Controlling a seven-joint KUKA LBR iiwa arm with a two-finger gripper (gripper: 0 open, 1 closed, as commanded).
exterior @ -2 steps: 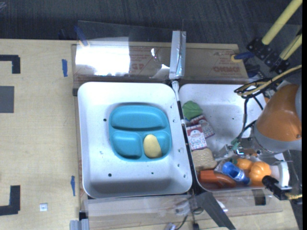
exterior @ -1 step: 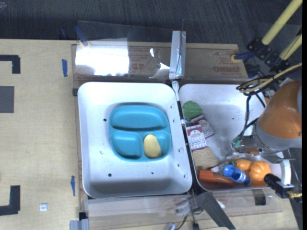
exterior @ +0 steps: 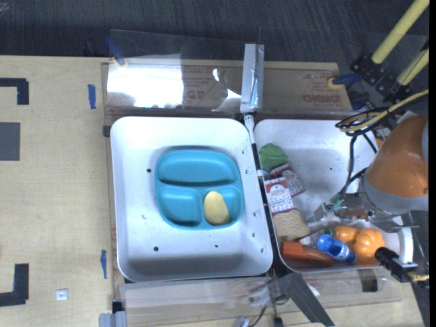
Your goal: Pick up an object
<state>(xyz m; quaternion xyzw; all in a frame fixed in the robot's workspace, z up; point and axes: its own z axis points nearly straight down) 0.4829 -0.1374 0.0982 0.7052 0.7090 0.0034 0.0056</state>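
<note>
Bins [exterior: 136, 182]: two; tray [exterior: 197, 186]: one; lemon [exterior: 216, 208]: one.

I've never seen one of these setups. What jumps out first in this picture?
Probably the bright blue divided tray in the left white bin, with a yellow lemon-like thing in its lower right compartment. Next, the arm's orange band at the right, above a colourful jumble in the right bin.

**Grey arm with an orange band**

At the right edge of the frame the arm [exterior: 402, 172] shows a broad, rounded orange band over a smooth grey shell. Thin black cables loop off its upper side. Lower down, the end effector [exterior: 338, 208] is a cluster of metallic grey and black parts.
</note>
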